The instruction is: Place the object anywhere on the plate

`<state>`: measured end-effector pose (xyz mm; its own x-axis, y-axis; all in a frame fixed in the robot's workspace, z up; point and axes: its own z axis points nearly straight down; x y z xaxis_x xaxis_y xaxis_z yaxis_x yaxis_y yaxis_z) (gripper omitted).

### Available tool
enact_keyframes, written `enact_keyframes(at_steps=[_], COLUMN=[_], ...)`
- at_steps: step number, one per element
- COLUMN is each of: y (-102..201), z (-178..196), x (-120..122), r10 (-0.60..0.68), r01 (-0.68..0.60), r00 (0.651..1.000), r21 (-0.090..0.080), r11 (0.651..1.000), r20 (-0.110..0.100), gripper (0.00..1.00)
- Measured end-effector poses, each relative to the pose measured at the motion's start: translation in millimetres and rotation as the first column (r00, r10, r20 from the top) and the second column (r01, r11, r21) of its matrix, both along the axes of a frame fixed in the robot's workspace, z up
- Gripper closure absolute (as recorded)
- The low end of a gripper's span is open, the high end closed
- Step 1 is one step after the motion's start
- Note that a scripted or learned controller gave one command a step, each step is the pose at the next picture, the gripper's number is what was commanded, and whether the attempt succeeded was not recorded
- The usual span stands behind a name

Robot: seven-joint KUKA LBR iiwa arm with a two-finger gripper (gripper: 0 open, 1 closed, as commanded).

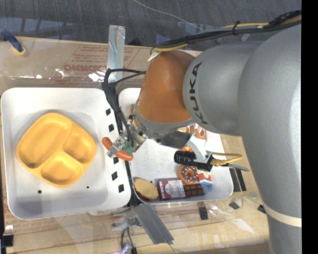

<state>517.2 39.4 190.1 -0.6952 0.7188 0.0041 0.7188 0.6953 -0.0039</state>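
Observation:
A yellow three-compartment plate (55,148) lies in the left white bin (13,194). My gripper (118,148) hangs over the divider between the two bins, just right of the plate's right edge. It is shut on a slim orange object (106,141) that looks like a carrot. One orange end pokes out to the upper left of the fingers and the other to the lower right. The object hangs above the bin's inner rim, apart from the plate.
The right bin (159,160) holds a chocolate-frosted donut (190,173), a dark wrapped bar (175,188) and a round tan cookie (144,189) along its near side. The bulky arm covers most of that bin's far part.

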Motion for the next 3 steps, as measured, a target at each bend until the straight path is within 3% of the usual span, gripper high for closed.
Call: enact_keyframes(at_steps=[1,2,3], y=[61.1,49.3,69.1], z=[-48.5,1.9,52.1], x=[36.4,29.1,94.5], r10=[-0.307,-0.241,-0.167], r01=[0.307,0.241,0.167], r00=[0.952,0.971,0.986], r21=[-0.003,0.0,0.0], r11=[0.952,0.971,0.986], r20=[0.0,0.005,0.008], gripper=[1.0,1.0,1.0])
